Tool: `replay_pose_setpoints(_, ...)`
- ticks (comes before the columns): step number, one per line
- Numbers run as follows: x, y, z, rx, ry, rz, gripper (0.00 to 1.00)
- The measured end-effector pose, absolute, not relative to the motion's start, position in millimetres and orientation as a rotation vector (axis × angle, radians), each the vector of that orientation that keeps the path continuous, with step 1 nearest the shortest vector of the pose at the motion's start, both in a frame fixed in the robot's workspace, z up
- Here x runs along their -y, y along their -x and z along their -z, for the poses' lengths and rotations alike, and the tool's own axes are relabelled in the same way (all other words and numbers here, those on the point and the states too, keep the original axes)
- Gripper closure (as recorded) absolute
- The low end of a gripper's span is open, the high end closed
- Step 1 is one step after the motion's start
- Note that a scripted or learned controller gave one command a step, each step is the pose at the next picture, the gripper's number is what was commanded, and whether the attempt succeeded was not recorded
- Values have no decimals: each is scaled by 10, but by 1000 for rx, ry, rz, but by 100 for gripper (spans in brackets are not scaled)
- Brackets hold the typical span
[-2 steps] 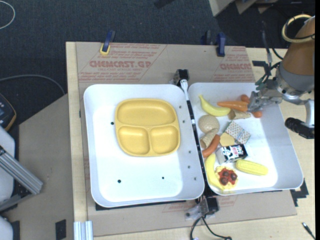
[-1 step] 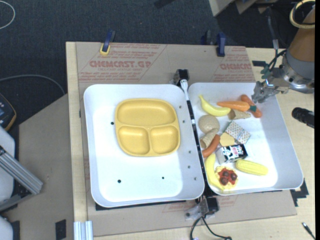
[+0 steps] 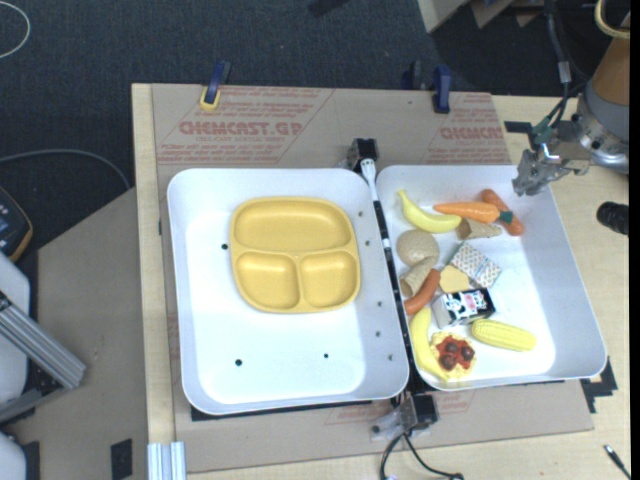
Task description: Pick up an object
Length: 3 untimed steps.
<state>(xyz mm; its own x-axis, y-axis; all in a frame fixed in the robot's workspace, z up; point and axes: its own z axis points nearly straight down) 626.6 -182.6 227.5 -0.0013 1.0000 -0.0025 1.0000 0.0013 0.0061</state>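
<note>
While the gripper hangs over the right bin's far edge, finger state impossible to tell, carrot just beside it, nothing held

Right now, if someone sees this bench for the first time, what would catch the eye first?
Probably the yellow tray, with three compartments, sitting alone in the left bin. Next, the heap of toy food in the right bin: a carrot and a banana near the back, a corn cob near the front. The gripper hangs over the right bin's far right corner, apart from the food.
</note>
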Motion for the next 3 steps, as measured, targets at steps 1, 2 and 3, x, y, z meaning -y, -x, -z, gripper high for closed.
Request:
replay_pose_setpoints(1, 1463, -5976, -2359, -2226, -2221, 1, 100)
replay_pose_setpoints(2, 1150, -5618, -2354, -2227, -2223, 2, 100)
replay_pose_setpoints(3, 805, -5343, -2338, -2228, -2221, 1, 100)
